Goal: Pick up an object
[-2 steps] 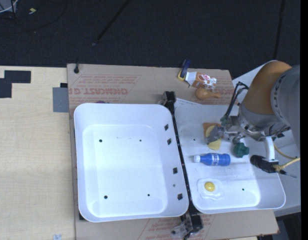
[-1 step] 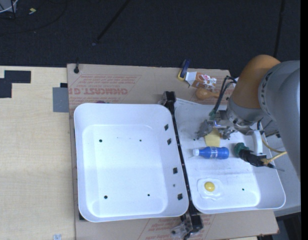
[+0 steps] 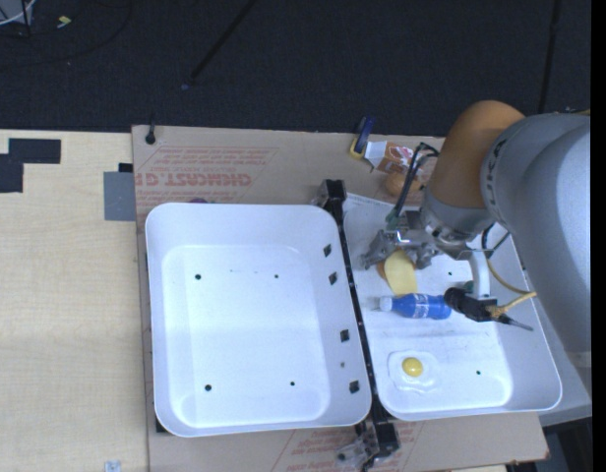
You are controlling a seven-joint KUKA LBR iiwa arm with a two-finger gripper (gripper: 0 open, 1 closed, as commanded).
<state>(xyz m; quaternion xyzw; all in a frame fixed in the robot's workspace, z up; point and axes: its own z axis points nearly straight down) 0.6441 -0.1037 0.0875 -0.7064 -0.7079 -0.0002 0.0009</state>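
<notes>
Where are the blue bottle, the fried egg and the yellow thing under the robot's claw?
Blue bottle (image 3: 422,307), camera view, on the middle of its blue body.
Fried egg (image 3: 412,367), camera view, on its yolk.
Yellow thing (image 3: 401,274), camera view, on its upper face, below the gripper (image 3: 399,249).

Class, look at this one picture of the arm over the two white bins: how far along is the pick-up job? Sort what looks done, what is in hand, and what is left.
Done: the arm has reached into the right bin, its claw low by the yellow object.
In hand: nothing visibly; whether it grips the yellow object cannot be told.
Left: lifting an object. The blue bottle and toy fried egg lie on the bin floor.
</notes>
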